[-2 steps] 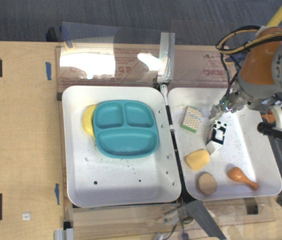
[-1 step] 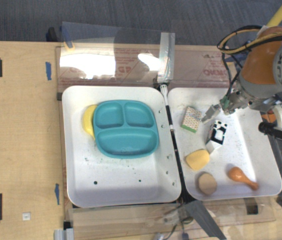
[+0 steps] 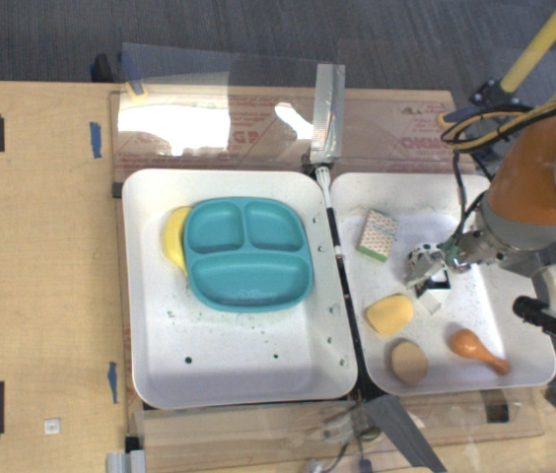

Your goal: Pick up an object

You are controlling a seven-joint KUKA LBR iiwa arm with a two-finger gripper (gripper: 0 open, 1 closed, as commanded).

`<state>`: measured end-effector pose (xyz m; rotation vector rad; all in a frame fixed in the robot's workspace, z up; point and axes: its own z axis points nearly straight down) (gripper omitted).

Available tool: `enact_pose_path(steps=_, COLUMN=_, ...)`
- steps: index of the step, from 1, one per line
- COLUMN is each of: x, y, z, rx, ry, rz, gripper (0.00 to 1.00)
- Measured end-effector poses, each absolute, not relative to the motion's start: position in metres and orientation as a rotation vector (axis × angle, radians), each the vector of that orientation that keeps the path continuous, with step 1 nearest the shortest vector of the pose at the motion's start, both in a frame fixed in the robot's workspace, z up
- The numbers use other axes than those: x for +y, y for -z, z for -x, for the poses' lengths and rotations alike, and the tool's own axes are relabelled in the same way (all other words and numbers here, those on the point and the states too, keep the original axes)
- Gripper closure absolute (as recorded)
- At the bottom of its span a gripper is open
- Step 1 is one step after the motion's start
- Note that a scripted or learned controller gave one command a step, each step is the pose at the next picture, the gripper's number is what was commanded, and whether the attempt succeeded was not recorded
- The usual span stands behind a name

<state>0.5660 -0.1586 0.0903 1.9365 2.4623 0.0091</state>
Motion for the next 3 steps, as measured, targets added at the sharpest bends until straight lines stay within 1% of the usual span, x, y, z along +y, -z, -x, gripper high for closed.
enact_pose_path(steps=1, x=-0.158, y=-0.103, z=-0.568, rx=2.457, ry=-0.014, rz=-1.932, gripper=1.0)
enact_pose_path(steps=2, x=-0.158, y=-0.112, z=-0.569, rx=2.456, ry=-0.016, rz=-1.931, gripper=1.0)
enact_pose_path(steps=3, x=-0.08, y=-0.208, z=-0.622, rx=2.484, ry=-0.011, rz=-1.911, gripper=1.0)
